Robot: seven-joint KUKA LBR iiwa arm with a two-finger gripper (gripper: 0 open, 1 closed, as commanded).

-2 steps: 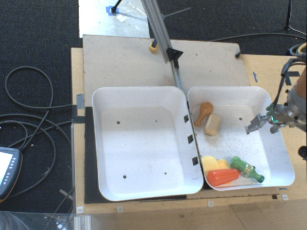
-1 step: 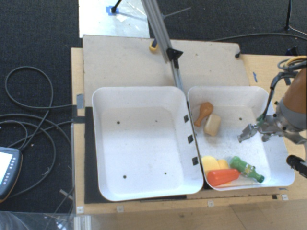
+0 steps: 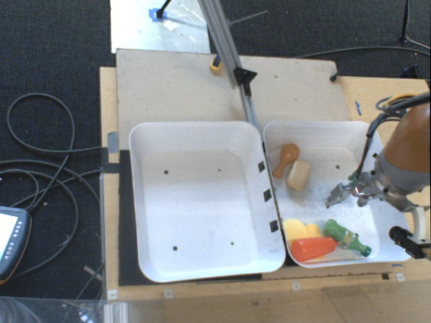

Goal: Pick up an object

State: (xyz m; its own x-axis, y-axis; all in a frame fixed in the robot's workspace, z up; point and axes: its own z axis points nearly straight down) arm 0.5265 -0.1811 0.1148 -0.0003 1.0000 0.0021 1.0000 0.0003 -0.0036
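1. Count for you: 2 white bins side by side, 1 arm w/ 1 gripper, 5 loose items, all in the right bin (image 3: 323, 136).
2. The 5 items: 1 brown drumstick-shaped piece (image 3: 285, 159), 1 beige block (image 3: 298, 175), 1 yellow piece (image 3: 301, 230), 1 orange-red carrot-like piece (image 3: 313, 248), 1 green bottle-shaped toy (image 3: 346, 237).
3. Gripper (image 3: 337, 196): sits over the right bin's mid-right area, tips pointing left. You can't tell from this angle whether it's spread or pressed together, too small and blurred. Nothing seen between the tips; tips are apart from every item.
4. Nearest items to the tips: beige block to the left and a bit farther back, green toy just nearer to you; neither touching.
5. Arm (image 3: 407, 150): comes in from the right edge, orange band above the grey wrist, cables looping over it.
6. Right bin layout: drumstick + beige block just beside each other in the left-center part, close to the bin's left wall. Yellow, orange-red and green pieces cluster along the near wall; yellow touches orange-red, green lies just right of them.
7. Left bin (image 3: 195, 130): white floor w/ a few small dark dots.
8. Off the bench: grey pole (image 3: 219, 32) slanting in from the far side; black cables (image 3: 40, 140) and a tablet (image 3: 10, 237) on the floor at left.
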